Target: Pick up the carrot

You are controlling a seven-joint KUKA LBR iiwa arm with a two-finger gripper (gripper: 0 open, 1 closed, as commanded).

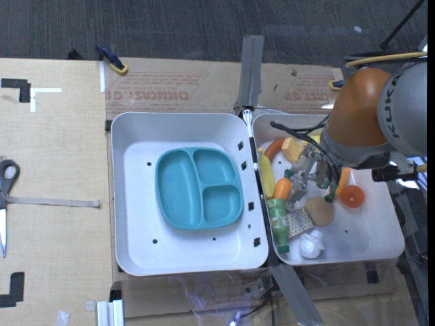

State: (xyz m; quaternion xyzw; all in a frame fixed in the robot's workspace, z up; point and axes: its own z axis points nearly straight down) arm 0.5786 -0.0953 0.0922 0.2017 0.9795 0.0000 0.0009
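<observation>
Reaching in from the right of the frame, the grey arm lowers its gripper [307, 176] into the crowded right bin [380, 246]; whether its jaws are released or clenched cannot be told. The carrot [282, 189], probably the orange piece at the bin's left side, lies just beside them. A yellow banana [266, 175], green bottle [277, 216], tomato [351, 195] and white ball [311, 244] crowd it. The left bin [129, 250] on the worktop holds a teal plate [200, 187].
</observation>
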